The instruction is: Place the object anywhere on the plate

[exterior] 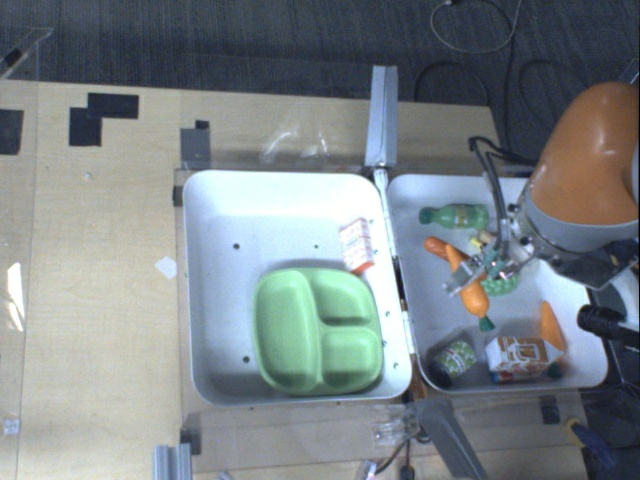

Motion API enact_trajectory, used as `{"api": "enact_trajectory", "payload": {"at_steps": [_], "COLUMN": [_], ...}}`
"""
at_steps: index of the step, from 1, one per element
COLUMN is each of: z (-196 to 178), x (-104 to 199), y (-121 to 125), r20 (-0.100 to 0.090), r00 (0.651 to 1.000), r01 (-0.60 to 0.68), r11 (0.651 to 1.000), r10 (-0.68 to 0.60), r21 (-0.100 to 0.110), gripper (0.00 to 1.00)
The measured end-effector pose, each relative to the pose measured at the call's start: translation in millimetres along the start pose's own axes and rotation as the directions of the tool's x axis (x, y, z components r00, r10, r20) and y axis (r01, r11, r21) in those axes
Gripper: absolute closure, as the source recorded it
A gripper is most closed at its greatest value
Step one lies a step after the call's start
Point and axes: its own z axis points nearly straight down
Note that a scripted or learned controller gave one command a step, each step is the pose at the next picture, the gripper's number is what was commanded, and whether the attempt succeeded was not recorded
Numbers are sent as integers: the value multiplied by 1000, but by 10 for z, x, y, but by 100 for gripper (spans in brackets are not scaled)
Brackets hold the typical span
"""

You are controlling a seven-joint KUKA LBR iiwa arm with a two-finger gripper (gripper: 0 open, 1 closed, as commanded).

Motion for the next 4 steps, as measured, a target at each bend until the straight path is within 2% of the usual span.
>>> {"api": "enact_trajectory", "payload": {"at_steps": [1, 2, 3, 4], "z": [705, 699, 117, 120], "x": [273, 1083, 1294, 1295], "y": [817, 1099, 1637, 1636], "r20": [-3, -3, -2, -2], "r00": [989, 951, 935, 935], "r01": [150, 308, 355, 355], "r11": [989, 951, 935, 935], "r10": [-150, -308, -355, -355], "r21": [1, -1, -2, -2], "gripper": [100, 100, 100, 0]}}
